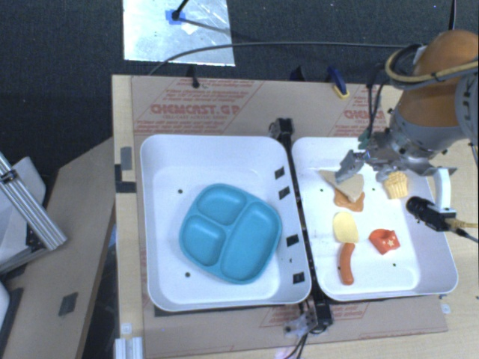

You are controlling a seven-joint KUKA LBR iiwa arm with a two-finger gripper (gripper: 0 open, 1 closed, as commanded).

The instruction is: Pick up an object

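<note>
**Gripper low over the top of the right bin, among toy food**

Seen from above at a slant: two shallow white bins side by side on a bench. In the left bin [161,200], a light-blue divided plate [230,232] with three compartments, lying flat near the middle. In the right bin [430,275], a scatter of small toy food pieces. Toward the upper middle, a tan, wedge-shaped piece [346,188] with a pale top edge, overlapping a flat orange piece [352,202] just below it. Further down, a pale yellow rounded piece [345,228], and touching its lower end a slim orange-red sausage shape [346,263] pointing down the bin. To the right of these, a small red lumpy piece [385,241], apart from the rest. Near the upper right, a yellow ridged piece [397,185], close under the arm's wrist.

Reaching in from the right, the grey arm with its orange band; the gripper [350,166] down just above the tan wedge, metal fingers partly overlapping its upper edge. Whether spread or closed, cannot tell; nothing clearly seen between the fingers.
</note>
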